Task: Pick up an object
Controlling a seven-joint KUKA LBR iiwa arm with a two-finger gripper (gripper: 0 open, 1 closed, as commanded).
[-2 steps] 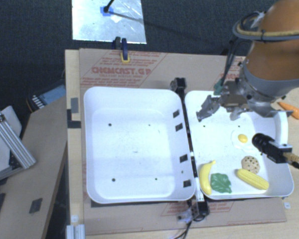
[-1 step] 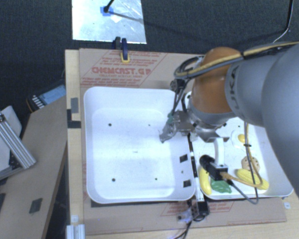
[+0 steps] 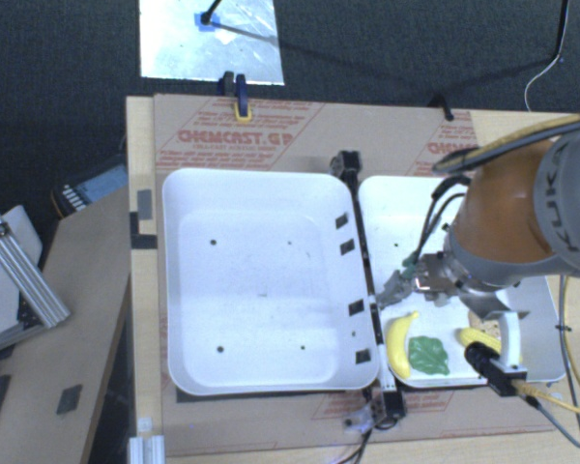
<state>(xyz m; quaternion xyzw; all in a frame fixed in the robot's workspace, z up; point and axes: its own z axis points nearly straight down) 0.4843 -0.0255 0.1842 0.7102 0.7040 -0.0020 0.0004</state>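
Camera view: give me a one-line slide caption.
KUKA arm's gripper poised in the right bin above a yellow banana and a green object, left bin alongside.

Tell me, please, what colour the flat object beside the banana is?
Green, seen in the camera view, lying in the right bin.

Smooth, faintly glossy white plastic on the left bin (image 3: 261, 278); plain matt cardboard (image 3: 300, 129) beneath it; a shiny, crinkled foil sheet (image 3: 211, 27) on dark, rough-looking carpet (image 3: 58, 56).
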